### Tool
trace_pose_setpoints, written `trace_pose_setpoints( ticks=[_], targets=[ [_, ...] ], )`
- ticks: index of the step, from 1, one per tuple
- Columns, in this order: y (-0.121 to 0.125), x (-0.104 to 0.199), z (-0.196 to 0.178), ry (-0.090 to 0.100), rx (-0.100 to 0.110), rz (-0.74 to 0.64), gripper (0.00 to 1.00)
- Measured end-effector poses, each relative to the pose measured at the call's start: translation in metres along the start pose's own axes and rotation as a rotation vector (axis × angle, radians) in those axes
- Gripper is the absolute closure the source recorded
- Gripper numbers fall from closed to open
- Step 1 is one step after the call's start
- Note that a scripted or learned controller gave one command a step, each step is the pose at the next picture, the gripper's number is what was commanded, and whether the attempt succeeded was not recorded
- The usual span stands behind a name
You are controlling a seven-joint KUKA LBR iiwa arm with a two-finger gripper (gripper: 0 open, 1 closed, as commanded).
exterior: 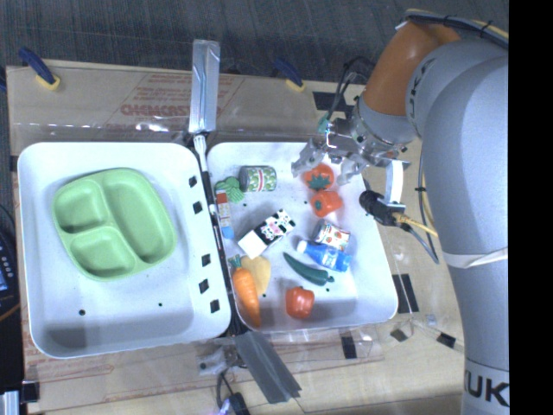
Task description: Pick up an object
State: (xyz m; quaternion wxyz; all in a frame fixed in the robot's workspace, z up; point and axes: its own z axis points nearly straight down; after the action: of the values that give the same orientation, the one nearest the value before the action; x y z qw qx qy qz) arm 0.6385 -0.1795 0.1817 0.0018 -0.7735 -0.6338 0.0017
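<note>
Currently the claw (pixel 333 158) is seen at the right bin's (pixel 373 277) upper edge, at about one o'clock from that bin's middle, hanging over a small red tomato-like toy (pixel 319 178). Whether the toy is gripped cannot be told, since the claw's tips are hidden among the wrist's fittings. A second red toy (pixel 327 203) lies just at six o'clock from the first. At nine o'clock from the claw a green-labelled can (pixel 257 178) lies on its side. Near the bin's middle a black-and-white carton (pixel 269 231) is seen, with a blue bottle (pixel 327 255) and a dark green pepper (pixel 307 271) at its four o'clock. A red pepper (pixel 299 302) and an orange carrot (pixel 246 295) lie toward six o'clock. The left bin (pixel 43 318) holds a green divided tray (pixel 112 223). Both bins rest on the tabletop (pixel 130 379).
</note>
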Motion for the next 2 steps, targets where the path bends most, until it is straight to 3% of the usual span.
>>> trace_pose_setpoints(
  ticks=[1, 2],
  targets=[
    [0.023, -0.019, -0.032, 0.001, -0.004, 0.060, 0.00],
    [0.021, -0.013, 0.069, 0.001, 0.003, 0.023, 0.00]
  ],
)
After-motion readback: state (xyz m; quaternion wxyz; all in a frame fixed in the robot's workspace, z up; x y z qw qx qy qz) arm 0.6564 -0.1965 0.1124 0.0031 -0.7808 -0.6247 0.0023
